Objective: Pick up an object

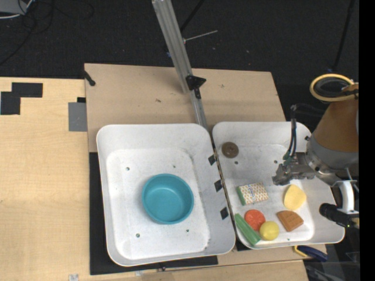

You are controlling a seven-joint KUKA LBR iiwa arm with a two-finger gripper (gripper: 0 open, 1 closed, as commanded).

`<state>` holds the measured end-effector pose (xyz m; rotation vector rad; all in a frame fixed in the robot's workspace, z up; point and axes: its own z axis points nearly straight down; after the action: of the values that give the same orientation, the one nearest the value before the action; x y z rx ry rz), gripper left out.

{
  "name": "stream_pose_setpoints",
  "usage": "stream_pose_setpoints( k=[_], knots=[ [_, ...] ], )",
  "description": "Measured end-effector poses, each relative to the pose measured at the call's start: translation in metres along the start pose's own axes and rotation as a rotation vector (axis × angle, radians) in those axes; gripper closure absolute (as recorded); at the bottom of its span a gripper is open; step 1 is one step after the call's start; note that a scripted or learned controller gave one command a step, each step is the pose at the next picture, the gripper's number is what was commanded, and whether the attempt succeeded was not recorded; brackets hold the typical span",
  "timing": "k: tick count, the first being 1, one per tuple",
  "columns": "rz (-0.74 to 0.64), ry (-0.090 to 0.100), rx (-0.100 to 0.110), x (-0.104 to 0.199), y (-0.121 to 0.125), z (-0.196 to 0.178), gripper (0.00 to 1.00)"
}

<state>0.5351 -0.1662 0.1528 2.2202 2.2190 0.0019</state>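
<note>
Right bin (258,134) holds seven small items, one each; left bin (117,139) holds one teal bowl (168,198). Gripper (285,177), fingers' state unclear, hovers beside the yellow piece (295,197).

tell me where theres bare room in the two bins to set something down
Left bin: bare floor all around the teal bowl, widest along the far side and left wall. Right bin: the far strip is bare past the brown disc, up to the gripper. The near half is crowded: patterned block, yellow piece, tomato, brown wedge.
</note>
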Motion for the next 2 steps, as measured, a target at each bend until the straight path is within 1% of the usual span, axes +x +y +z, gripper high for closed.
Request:
stream_pose_setpoints(
  k=[1,2],
  knots=[
    [-0.001,0.000,-0.001,0.000,0.001,-0.052,1.00],
    [-0.004,0.001,0.003,0.048,0.011,-0.066,1.00]
  ],
)
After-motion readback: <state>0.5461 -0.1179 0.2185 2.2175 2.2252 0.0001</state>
